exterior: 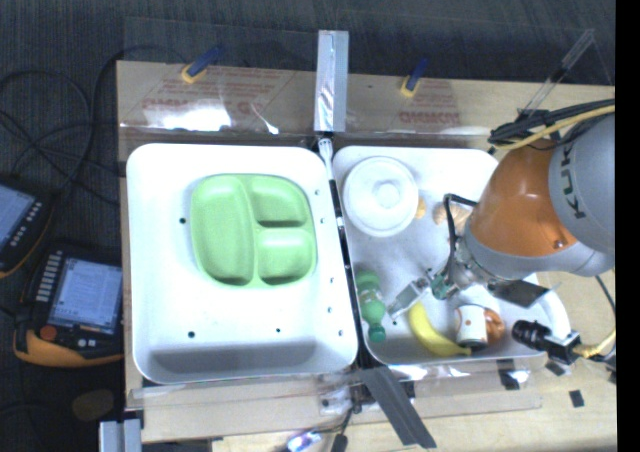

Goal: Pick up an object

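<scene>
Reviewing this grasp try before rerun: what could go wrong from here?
1. The gripper hangs in a crowded corner of the right bin; the banana, green bottle and a small white and orange object lie close, so it may nudge neighbours or catch two.
2. The banana is curved and could slip out.

At frame right, the arm (535, 215) reaches into the right bin (400, 358); its pincer (412, 296) hangs above a banana (432, 332) and green bottle (371, 302). A green tray (253, 228) fills the left bin (160, 280).
</scene>
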`<state>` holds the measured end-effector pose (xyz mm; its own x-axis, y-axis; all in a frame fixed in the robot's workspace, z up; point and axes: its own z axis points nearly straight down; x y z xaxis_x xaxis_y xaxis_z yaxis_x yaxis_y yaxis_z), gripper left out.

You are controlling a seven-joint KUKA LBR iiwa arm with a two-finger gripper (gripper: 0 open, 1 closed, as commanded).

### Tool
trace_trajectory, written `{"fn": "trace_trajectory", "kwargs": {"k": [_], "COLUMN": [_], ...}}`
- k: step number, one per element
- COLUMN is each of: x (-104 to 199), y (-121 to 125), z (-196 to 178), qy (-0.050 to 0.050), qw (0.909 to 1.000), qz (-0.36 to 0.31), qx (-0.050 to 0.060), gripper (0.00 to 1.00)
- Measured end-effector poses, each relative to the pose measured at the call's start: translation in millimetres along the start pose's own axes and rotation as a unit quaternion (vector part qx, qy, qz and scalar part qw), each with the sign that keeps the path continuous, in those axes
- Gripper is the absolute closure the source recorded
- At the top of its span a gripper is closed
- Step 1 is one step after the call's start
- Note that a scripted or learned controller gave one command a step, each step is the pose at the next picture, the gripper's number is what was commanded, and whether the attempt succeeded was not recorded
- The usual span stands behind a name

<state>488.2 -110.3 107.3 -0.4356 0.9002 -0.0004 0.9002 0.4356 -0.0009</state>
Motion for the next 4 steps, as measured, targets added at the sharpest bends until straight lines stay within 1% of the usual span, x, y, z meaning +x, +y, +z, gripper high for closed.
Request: {"fn": "trace_trajectory", "kwargs": {"k": [1,2,3,4], "x": [-1.8,9.2,10.6,10.4], "y": [-2.3,4.5,5.1,4.9], "z": [17.8,17.4,8.6,8.6], "qy": [0.0,-0.004,-0.002,-0.002], "qw": [0.9856,0.958,0.9582,0.9581], "qz": [0.169,0.287,0.286,0.286], "qx": [-0.005,-0.008,-0.006,-0.006], "gripper": [0.0,0.0,1.0,0.0]}}
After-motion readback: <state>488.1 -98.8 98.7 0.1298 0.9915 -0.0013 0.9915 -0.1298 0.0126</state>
